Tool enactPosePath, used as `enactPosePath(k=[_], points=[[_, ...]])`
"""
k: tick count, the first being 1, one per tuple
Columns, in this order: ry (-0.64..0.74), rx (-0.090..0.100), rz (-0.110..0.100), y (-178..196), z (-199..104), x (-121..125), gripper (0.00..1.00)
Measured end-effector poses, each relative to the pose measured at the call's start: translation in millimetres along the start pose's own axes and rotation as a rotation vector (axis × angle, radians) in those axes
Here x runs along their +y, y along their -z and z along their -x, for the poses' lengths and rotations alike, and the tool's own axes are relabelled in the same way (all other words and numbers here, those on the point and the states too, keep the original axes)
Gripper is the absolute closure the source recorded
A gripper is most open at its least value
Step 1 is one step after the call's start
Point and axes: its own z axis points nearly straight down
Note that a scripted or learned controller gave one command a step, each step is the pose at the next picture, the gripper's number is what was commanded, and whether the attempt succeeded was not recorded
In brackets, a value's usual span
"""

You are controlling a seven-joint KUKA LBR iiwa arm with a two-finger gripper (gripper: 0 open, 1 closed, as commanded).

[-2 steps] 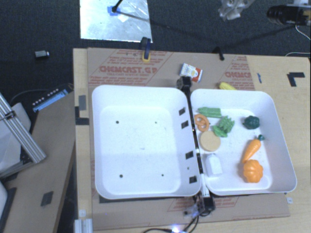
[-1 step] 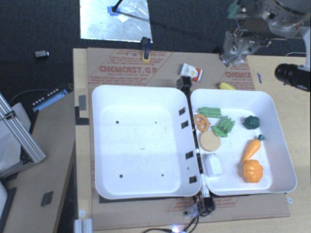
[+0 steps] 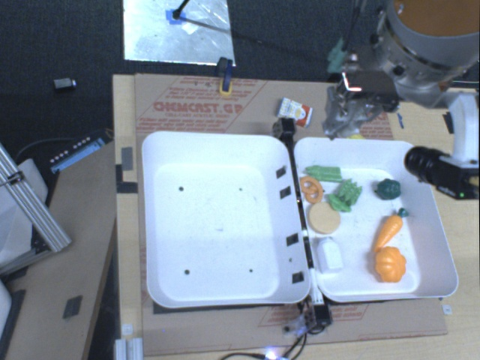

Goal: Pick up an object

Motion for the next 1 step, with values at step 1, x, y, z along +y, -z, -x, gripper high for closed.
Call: enactPosePath(k=[1], points=[[-0.014, -0.003, 0.002, -0.4, 63.9, 23.7, 1.00]])
